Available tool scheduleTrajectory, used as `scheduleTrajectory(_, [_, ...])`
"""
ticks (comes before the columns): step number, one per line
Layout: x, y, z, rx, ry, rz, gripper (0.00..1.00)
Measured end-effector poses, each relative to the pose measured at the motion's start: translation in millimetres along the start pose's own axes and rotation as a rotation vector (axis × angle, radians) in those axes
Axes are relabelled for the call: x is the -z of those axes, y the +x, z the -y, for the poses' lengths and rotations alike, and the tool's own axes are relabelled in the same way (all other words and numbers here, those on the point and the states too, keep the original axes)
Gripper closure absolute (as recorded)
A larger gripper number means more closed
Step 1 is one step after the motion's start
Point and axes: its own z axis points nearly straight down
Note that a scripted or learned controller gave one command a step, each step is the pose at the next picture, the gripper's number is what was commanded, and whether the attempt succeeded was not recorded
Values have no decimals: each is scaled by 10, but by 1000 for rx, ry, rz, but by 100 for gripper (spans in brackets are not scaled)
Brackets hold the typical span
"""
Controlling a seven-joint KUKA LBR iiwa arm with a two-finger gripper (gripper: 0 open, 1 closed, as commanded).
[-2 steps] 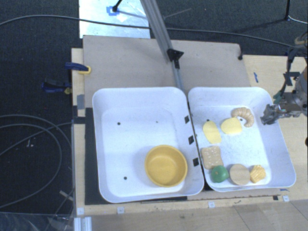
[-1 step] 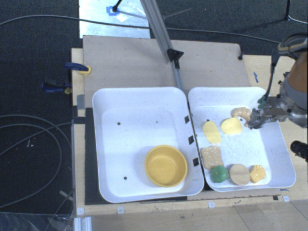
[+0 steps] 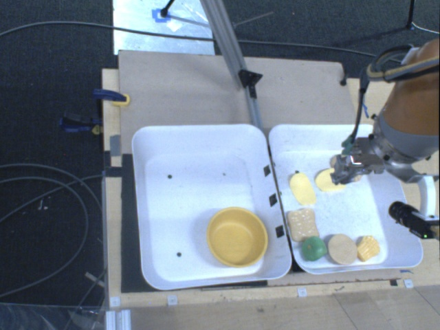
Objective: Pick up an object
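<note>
My gripper (image 3: 342, 175) is low in the right bin (image 3: 392, 212), right over a flat pale yellow piece (image 3: 326, 181) that pokes out to its left. A pale yellow oval item (image 3: 302, 188) lies just left of that. Along the front of the same bin sit a tan cracker-like square (image 3: 302, 222), a green ball (image 3: 314, 248), a beige round disc (image 3: 342, 249) and a small yellow ridged piece (image 3: 368, 247). The gripper's body hides the fingertips.
A yellow bowl (image 3: 237, 236) stands at the front of the left bin (image 3: 172, 177). A slanted grey pole (image 3: 230, 43) crosses the bench above the divide between the bins. The arm's black fitting (image 3: 411, 218) hangs over the right bin's right side.
</note>
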Motion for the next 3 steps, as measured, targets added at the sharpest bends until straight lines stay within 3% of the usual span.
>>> scheduleTrajectory(2, [-224,1027,89,0,2,-1,100])
scheduleTrajectory(3, [-345,1568,269,0,2,-1,100])
